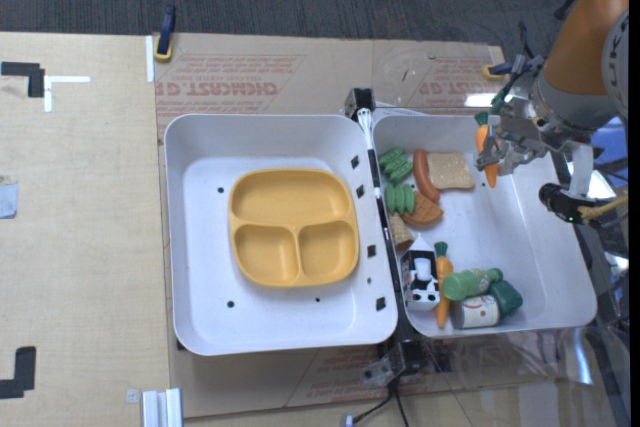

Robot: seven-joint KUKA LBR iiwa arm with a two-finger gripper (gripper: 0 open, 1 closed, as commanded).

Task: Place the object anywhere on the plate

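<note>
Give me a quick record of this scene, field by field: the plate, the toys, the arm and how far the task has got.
plate: yellow three-compartment plate, in the left bin, nothing on it
right bin: pile of toy food along its left side, including a slice of bread and a small bottle
gripper: over the right bin's upper right, a small orange carrot-like piece at its tip
arm: enters from the right
task: nothing placed on the plate yet

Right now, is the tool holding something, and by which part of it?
The tool appears to hold a small orange carrot above the right bin. It hangs upright between the fingers, gripped near its upper end; the exact contact is hard to see.
</note>
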